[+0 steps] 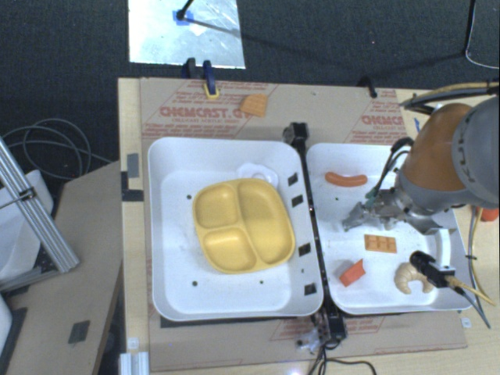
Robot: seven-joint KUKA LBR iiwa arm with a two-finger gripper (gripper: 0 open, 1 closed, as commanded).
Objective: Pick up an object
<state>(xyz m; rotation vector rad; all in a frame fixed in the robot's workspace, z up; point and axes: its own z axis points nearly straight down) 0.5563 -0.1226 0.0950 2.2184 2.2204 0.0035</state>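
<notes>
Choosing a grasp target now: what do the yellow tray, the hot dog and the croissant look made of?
Yellow tray: looks like moulded plastic, smooth with a soft sheen, three compartments.
Hot dog: probably toy plastic or rubber, uniform orange-red, smooth.
Croissant: likely a plastic play-food piece, pale tan and matte; too small to be sure.
All three look rigid.

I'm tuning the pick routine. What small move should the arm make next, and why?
Probably shift the gripper toward the waffle-like orange piece and descend. It hovers in the right bin with nothing visibly held, and that piece lies closest, apart from the other items.
</notes>
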